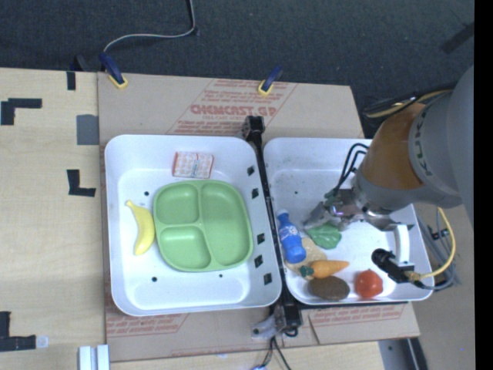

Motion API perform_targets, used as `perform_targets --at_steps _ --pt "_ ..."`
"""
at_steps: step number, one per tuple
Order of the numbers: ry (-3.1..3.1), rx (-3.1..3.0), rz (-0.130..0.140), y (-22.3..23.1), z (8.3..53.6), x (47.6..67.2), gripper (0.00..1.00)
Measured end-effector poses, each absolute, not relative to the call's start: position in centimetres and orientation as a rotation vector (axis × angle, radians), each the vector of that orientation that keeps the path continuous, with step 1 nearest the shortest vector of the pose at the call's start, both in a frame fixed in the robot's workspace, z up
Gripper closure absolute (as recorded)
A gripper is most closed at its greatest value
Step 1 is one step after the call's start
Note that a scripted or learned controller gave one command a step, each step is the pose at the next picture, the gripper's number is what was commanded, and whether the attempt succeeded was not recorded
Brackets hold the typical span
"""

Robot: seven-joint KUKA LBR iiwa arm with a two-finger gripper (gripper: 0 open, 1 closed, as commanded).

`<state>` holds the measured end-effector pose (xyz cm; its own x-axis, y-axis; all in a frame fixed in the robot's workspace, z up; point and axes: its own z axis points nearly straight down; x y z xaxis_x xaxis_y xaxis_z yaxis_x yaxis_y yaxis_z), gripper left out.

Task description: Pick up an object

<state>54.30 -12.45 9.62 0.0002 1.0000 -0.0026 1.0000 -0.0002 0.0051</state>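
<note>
The right bin (308, 168) holds several small items along its front. A blue bottle (290, 238) lies by the left wall. An orange carrot (327, 268), a brown lump (329, 287) and a red tomato (369, 284) sit near the front edge. A green soft item (326, 236) lies in the middle. My gripper (330, 213) hangs low in this bin, right over the green item's upper edge and close to touching it. The wrist hides how the gripper is set.
The left bin (123, 160) holds a green divided plate (203, 225), a yellow banana (142, 227) beside it and a small printed packet (192, 163) at the back. A black divider (262, 199) separates the bins. My grey and orange arm (400, 160) covers the right bin's right side.
</note>
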Motion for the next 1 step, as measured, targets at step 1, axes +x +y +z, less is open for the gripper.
perform_targets --at_steps 1 --pt "2.225 2.219 0.002 -4.15 18.46 52.99 1.00"
